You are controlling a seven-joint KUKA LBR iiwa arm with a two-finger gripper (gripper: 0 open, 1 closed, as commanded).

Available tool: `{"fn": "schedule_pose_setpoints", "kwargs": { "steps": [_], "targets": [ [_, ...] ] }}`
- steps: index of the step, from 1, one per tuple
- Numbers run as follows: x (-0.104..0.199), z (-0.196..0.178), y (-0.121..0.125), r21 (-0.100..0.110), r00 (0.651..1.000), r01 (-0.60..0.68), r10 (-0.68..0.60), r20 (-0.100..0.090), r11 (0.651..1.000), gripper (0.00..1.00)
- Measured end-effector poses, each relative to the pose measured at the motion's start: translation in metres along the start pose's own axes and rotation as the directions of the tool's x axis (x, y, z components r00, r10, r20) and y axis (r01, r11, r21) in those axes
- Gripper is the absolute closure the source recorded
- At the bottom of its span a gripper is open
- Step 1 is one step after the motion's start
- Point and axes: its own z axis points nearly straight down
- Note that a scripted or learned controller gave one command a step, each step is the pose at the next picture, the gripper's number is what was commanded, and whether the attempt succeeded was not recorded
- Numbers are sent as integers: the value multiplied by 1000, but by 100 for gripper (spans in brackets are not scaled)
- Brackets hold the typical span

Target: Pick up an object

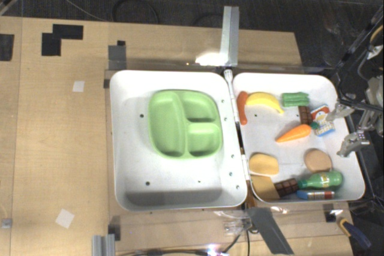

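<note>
Toys (pixel 294 133) fill right bin (pixel 336 90); green tray (pixel 183 123) in left bin (pixel 129 129).

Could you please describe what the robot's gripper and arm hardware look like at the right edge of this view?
The gripper looks like pale silver-grey metal, with thin angular pieces beside the right bin. Dark cables loop above it. Finer markings are too small to tell.

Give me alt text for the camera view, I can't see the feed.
The right bin holds toy food: a banana, a carrot, a green bottle and other small pieces. The left bin holds a green divided tray. The pincer sits at the right bin's right edge, holding nothing visible.
</note>
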Motion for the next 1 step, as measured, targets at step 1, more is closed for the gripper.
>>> {"fn": "schedule_pose_setpoints", "kwargs": {
  "steps": [1],
  "targets": [
    [-7, 159, -6, 1, 997, 81, -81, 4, 997, 0]
  ]
}}
